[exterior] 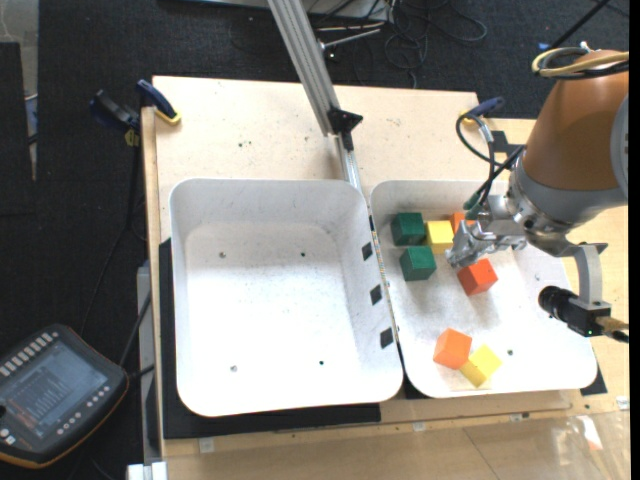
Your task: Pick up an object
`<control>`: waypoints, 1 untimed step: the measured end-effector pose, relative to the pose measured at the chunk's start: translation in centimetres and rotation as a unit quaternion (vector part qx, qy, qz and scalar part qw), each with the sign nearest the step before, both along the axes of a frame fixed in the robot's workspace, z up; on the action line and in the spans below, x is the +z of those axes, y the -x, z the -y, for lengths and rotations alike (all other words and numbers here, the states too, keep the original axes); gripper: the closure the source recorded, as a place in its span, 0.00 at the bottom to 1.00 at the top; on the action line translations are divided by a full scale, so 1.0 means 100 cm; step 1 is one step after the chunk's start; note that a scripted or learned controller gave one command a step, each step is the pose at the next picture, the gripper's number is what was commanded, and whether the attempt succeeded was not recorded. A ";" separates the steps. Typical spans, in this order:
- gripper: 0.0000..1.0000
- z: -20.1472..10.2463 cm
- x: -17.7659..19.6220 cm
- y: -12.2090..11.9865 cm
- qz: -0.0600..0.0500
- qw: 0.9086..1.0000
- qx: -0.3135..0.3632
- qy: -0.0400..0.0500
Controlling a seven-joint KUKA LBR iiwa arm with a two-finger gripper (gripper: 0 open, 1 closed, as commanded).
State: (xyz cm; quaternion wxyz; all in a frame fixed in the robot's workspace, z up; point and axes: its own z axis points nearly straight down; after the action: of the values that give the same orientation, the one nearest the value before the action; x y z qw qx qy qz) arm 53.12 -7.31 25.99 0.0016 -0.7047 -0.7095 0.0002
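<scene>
step: grasp | gripper (466, 251) poised beside red cube (478, 276); opening cannot be told | advice: cube to be centred before closing

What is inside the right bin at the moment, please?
The right bin holds two green cubes, two yellow cubes, a red cube and an orange cube. The pincer and arm cover the bin's upper right part.
</scene>
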 end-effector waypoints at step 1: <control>1.00 -0.060 0.001 0.007 0.001 1.000 0.001 0.000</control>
State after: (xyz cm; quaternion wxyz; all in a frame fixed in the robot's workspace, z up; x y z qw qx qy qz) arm 52.43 -1.27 26.11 0.0012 -0.7040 -0.7102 -0.0006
